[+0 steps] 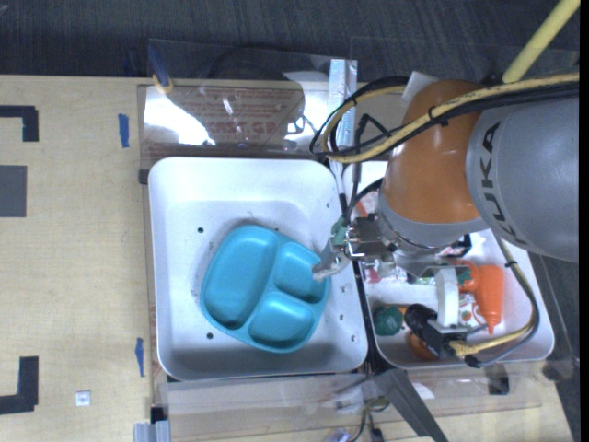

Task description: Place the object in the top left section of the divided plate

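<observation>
In the near right white bin point(545, 337) lie a round green toy point(387, 319) and an orange carrot-shaped toy point(490, 295). No object sits on the blue plastic divided plate point(241, 279) in the left white bin point(239, 187). The gripper point(327, 265) hangs at the plate's right rim; whether the claw is spread or pinching anything, I cannot tell. This looks like the delivery step, and the next move calls for travel leftward to the plate's far-left section. Pale wooden bench point(74, 247) lies around.

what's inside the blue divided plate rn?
The blue divided plastic plate in the left white bin shows bare sections. The gripper overlaps its right rim, covering part of the upper-right section, so that spot is unknown.
</observation>
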You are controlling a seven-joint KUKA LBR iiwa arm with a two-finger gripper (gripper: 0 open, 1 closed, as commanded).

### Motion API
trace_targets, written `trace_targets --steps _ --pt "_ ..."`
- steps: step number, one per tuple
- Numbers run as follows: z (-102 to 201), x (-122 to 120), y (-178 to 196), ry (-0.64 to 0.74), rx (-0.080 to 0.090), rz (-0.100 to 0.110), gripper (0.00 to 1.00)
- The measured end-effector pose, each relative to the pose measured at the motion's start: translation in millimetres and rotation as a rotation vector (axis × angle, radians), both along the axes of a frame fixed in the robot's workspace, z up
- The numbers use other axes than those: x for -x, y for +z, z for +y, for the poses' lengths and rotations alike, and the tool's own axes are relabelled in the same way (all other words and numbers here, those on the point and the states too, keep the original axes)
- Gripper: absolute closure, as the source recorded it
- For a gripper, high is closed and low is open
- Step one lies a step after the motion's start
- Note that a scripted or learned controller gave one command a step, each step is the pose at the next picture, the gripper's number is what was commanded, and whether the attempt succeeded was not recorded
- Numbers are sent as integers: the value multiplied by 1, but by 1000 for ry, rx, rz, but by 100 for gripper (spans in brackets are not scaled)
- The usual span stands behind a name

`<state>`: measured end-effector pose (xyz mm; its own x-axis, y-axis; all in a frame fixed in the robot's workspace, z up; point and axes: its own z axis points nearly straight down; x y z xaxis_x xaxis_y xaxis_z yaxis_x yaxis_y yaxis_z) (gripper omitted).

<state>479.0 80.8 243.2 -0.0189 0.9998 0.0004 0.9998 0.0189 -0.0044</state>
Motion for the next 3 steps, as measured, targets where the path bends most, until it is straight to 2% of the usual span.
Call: trace_targets --steps 1,2,3 --pt "0 -1 9 1 1 -1 100" --pt "-61 1 -61 -24 3 3 100" --pt "-21 -77 -59 -30 0 -4 100"
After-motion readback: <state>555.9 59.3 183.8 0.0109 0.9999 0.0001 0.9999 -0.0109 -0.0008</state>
